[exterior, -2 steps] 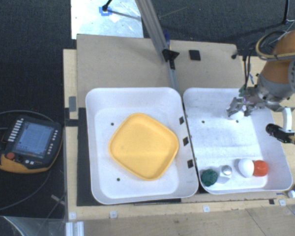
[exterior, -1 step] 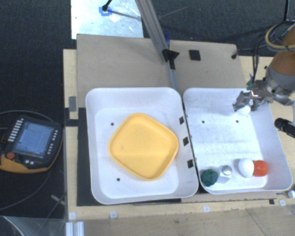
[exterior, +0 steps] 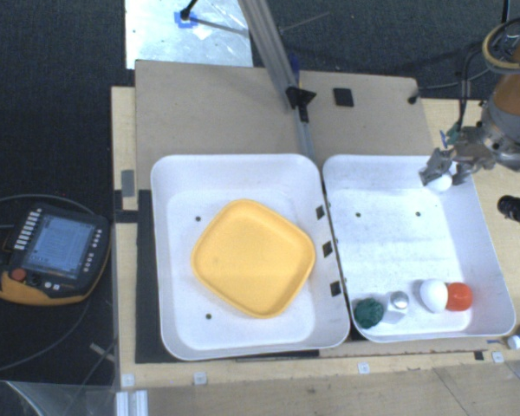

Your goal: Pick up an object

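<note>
My gripper (exterior: 443,173) hangs over the far right corner of the right bin (exterior: 399,232), coming in from the right. A small white round object (exterior: 441,181) sits between its fingertips, raised off the bin floor. Along the bin's front wall lie a dark green ball (exterior: 368,312), a small silver piece (exterior: 399,302), a white ball (exterior: 432,295) and an orange-red ball (exterior: 458,296). A yellow square plate (exterior: 253,256) lies flat in the left bin (exterior: 178,232).
A teach pendant (exterior: 50,251) with its cable rests on the floor at left. A slanted metal pole (exterior: 273,42) ends in a black clamp behind the bins. A black fitting (exterior: 517,211) juts in at the right edge.
</note>
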Robot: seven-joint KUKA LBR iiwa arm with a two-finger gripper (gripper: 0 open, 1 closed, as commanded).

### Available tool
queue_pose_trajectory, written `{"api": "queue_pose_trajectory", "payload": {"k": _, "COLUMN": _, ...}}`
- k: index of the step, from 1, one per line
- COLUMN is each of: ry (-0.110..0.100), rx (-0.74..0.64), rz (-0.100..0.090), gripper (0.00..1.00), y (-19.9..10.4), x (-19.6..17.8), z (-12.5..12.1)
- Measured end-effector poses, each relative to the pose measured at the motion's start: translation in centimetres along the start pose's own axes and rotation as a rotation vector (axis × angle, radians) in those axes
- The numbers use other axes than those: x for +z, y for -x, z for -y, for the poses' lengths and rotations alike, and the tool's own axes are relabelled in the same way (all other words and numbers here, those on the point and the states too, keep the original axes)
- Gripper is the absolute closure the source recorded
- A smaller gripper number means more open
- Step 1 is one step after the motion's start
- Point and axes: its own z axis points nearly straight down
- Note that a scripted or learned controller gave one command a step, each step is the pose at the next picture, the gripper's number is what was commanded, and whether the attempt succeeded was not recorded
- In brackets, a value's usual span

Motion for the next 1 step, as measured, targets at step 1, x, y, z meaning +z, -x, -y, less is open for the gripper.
{"api": "queue_pose_trajectory", "payload": {"k": 1, "ry": -0.003, "rx": -0.004, "rz": -0.002, "gripper": 1.00, "y": -4.77, "x": -0.06, "z": 0.44}}
